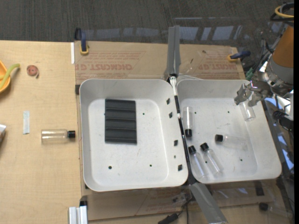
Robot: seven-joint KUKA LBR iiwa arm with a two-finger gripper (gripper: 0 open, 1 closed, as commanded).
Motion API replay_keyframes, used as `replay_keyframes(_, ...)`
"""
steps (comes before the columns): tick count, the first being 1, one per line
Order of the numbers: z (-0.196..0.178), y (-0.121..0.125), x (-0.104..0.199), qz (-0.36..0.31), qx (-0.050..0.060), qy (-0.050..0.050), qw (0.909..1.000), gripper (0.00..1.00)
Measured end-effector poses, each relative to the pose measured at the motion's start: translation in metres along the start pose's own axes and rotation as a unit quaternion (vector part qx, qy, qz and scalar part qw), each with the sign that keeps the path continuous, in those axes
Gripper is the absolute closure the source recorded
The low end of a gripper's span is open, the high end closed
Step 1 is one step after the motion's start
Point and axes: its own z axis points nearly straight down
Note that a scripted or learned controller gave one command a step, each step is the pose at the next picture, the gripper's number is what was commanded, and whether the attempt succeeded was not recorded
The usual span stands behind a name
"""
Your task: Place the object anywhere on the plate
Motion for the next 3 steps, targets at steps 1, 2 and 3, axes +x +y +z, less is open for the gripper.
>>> replay_keyframes(1,-0.044,0.062,-0.033,-0.094,-0.001,-0.001,0.9956,1.0)
replay_keyframes(2,-0.14,0.069,-0.038,0.114,0.0,0.0,0.9935,1.0)
replay_keyframes(3,-0.03,-0.024,-0.003,0.156,0.002,0.0,0.9877,1.0)
